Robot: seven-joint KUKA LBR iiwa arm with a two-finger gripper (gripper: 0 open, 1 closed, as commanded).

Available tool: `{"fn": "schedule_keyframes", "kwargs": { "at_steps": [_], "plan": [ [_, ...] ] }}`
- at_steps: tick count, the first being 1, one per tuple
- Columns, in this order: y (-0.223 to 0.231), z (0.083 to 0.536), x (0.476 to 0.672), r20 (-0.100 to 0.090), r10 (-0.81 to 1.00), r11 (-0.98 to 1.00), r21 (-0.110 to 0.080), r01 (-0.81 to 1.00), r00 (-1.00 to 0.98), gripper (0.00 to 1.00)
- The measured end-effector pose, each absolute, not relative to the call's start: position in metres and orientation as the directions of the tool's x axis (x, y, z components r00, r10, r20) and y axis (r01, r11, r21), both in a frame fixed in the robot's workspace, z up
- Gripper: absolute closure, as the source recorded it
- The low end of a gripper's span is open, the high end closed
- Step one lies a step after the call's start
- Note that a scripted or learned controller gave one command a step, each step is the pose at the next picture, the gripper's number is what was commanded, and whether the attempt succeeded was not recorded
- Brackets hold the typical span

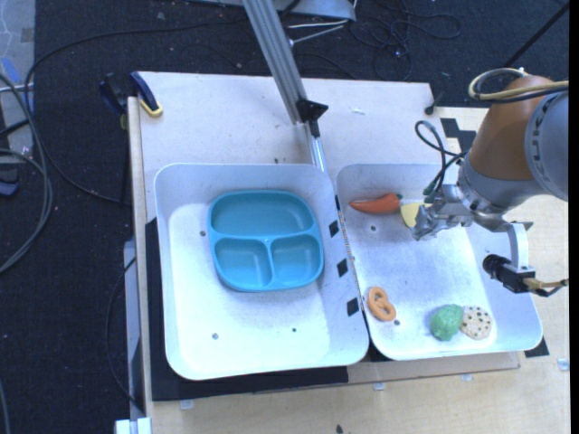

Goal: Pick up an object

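Note:
The right bin holds an orange carrot at its far edge, a pale yellow piece just right of the carrot, an orange pretzel near the front left, and a green lump beside a speckled cookie at the front right. My gripper hangs low over the far part of this bin, right next to the yellow piece, its dark fingers pointing down and to the left. Nothing can be made out between the fingers.
The left bin carries a blue three-compartment tray. A slanted metal rod reaches down to the far edge between the two bins. Cables lie on the dark floor behind and to the left of the bench.

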State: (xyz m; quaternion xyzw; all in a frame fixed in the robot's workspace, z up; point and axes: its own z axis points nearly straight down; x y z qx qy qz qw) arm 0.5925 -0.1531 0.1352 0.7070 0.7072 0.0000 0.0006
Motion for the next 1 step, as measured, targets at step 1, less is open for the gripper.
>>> {"fn": "schedule_keyframes", "kwargs": {
  "at_steps": [1],
  "plan": [
    [-0.1525, 0.1761, 0.5954, -0.001, 1.000, 0.002, 0.002, 1.000, -0.002, 1.00]
  ]
}}
